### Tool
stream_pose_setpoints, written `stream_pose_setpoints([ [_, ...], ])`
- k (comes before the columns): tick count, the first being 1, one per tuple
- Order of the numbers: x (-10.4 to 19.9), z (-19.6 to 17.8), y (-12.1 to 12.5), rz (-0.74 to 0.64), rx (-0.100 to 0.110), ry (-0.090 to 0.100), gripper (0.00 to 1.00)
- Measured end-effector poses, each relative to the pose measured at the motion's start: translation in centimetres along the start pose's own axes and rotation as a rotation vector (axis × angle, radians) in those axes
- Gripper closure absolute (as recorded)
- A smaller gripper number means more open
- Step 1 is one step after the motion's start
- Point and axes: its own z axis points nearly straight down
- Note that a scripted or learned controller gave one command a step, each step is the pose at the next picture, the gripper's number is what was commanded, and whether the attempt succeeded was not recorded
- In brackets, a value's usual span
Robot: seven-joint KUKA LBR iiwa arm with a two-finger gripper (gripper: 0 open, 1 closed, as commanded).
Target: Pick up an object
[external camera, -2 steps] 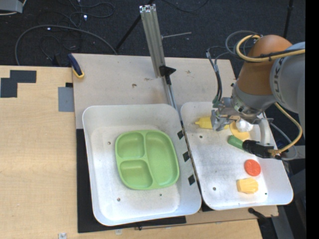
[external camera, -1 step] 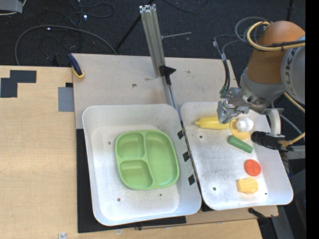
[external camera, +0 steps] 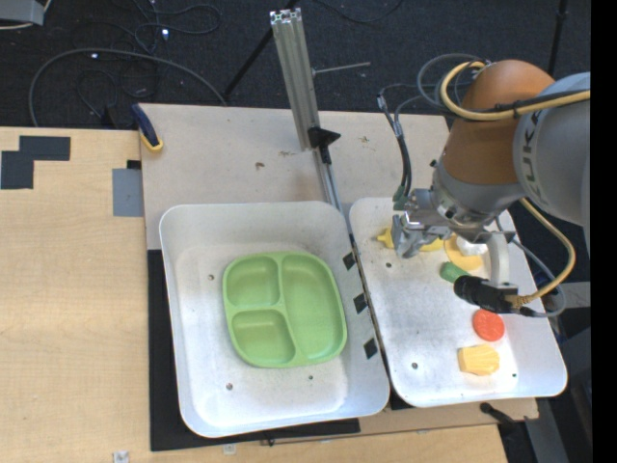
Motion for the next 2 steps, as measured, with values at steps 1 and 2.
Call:
stream_pose_setpoints([
  [1, 4.0, 0.4, -2.2, 0.001, 0.000, -0.001, 1.00],
  [2, 9.0, -1.0, -3.5, -0.002, -0.002, 0.000, 1.00],
])
